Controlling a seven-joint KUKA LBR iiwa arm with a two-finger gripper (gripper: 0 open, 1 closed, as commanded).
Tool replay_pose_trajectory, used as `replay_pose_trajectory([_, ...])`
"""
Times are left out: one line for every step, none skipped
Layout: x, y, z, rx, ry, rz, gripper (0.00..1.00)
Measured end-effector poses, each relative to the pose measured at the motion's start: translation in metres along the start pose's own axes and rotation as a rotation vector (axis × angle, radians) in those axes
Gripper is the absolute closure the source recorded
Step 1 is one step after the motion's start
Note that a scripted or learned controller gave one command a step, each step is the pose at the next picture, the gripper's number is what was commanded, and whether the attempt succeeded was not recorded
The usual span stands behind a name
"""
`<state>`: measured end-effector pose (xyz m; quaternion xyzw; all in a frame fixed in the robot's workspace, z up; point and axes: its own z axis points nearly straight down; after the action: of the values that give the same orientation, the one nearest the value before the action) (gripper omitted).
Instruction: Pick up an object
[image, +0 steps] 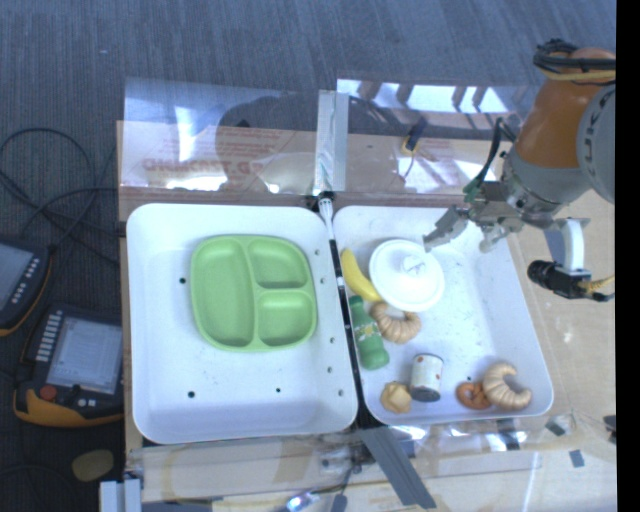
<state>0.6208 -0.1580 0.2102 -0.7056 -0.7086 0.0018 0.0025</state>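
At the far left of the frame, outside the bins, a dark tablet-like device (80, 355) lies on the grey floor among black cables. Next comes the left bin (160, 400), and in its middle sits a green divided plate (252, 292) with three compartments. A ridge where the two bins meet runs down the centre of the frame.

Just past that ridge, in the right bin (530, 330), a yellow banana (357, 276) lies along the left wall, with a green bottle (366, 335) below it. A white round bowl (407, 275) sits just right of the banana, touching a tan croissant-like pastry (399, 323) at its lower edge. Lower down I see a small tan lump (396, 397), a small can (427, 376) lying beside it, then a reddish-brown piece (473, 395) against another curled pastry (508, 386) near the bin's lower right corner.

My gripper (465, 228) hangs at the upper right, above the bin's upper part, just right of the bowl. Its fingers are spread apart with nothing between them.
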Motion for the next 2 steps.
replay_pose_trajectory([0.046,-0.022,0.086,-0.004,-0.003,-0.017,0.00])
replay_pose_trajectory([0.098,-0.038,0.031,0.001,-0.001,-0.001,0.00])
